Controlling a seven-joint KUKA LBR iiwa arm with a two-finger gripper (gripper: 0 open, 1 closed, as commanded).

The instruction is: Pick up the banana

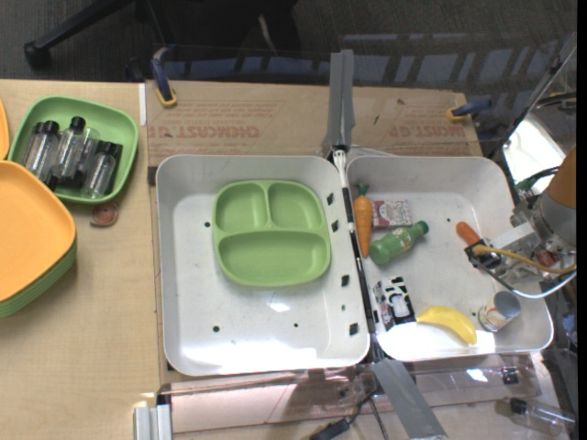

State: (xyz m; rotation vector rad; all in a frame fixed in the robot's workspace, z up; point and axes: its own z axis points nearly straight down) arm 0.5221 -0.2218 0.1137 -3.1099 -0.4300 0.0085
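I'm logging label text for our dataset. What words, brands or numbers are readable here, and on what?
"CHEMCYST", or near it: red print on the cardboard.
Red print further right on it: too blurred to read.
Pink box: print too small.
Green bottle: label blurred.
Black-and-white packet: unreadable.

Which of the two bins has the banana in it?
The right bin in the camera view: the banana lies by its front edge. The left bin holds a green divided plate and no banana.
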